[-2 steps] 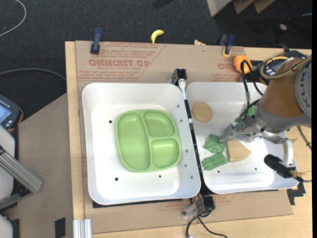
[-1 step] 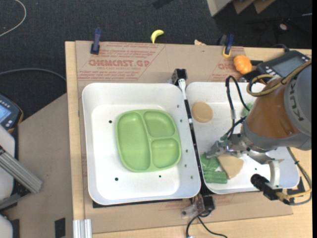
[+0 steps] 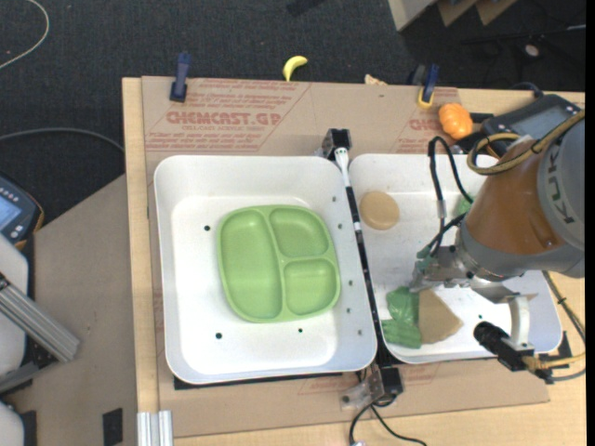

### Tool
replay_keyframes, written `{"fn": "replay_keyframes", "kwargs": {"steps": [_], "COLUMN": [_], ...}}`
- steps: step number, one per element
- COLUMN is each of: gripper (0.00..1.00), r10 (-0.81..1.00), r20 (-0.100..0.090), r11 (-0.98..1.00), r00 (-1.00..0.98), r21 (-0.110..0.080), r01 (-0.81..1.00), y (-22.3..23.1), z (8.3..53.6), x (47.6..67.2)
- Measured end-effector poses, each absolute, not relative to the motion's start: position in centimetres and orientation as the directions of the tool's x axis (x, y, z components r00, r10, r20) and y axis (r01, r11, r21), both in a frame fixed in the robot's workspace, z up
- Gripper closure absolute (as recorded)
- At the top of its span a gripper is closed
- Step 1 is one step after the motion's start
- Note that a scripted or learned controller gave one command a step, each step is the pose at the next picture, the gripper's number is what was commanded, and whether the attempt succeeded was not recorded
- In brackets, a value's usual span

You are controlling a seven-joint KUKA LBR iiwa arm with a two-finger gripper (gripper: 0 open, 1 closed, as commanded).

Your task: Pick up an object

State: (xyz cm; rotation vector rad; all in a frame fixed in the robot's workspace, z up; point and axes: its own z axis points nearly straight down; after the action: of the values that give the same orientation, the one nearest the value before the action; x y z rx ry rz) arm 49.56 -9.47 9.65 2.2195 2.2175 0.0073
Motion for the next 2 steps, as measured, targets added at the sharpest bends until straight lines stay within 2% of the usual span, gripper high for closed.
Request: {"fn": "replay_keyframes", "kwargs": {"steps": [1, 2], "gripper": [1.0, 1.0], "r10": [1.0, 1.0], "r20": [-0.002, 0.0], "r11": [0.003, 0.005], "r00": [-0.003, -0.005], "r21": [0.003, 0.005], "r01": [1.0, 1.0], "y": [-5.9, 0.2], "z": [29.7, 32.2], "x": [47.9, 48.0]}}
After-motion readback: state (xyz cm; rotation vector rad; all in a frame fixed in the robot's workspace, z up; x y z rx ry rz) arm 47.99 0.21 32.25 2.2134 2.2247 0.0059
